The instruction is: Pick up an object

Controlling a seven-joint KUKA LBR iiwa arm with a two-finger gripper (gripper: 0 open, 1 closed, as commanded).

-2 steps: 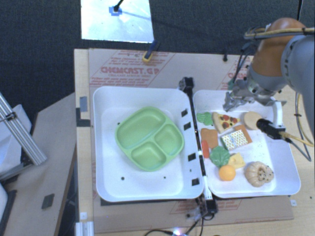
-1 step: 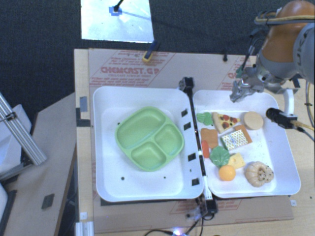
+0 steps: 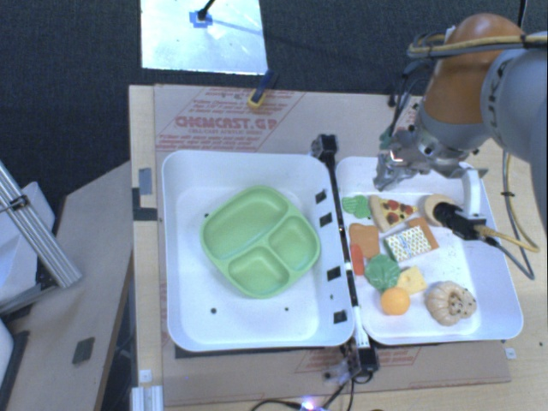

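Bench: I see a pale bench (image 3: pixel 90 221) with a brown board (image 3: pixel 227 122) printed in red lying under both bins.
Room: dark carpet (image 3: pixel 68 75) surrounds it, a shiny metal sheet (image 3: pixel 204 24) lies beyond the far edge, and an aluminium rail (image 3: pixel 34 238) leans in at the left.
Left bin: the left bin (image 3: pixel 184 259) holds a green divided plate (image 3: pixel 259 241) near its middle, with bare white floor all around the plate.
Right bin: the right bin (image 3: pixel 507 308) holds the toy foods, packed in its left half: a pizza slice (image 3: pixel 394 212), a patterned block (image 3: pixel 409 243), an orange ball (image 3: pixel 395 301) and a speckled bun (image 3: pixel 451 302).
Edges: the two bins meet at a black-clipped seam (image 3: pixel 338 229), and the foods sit close against it.
Claw: the claw (image 3: pixel 392 176) hangs over the right bin's far left corner, just beyond the pizza slice; I cannot tell whether it is open or closed.
Arm: the arm (image 3: pixel 479 84) comes in from the right, above the bin's far edge.
Open room: the right bin's near right corner shows bare floor.
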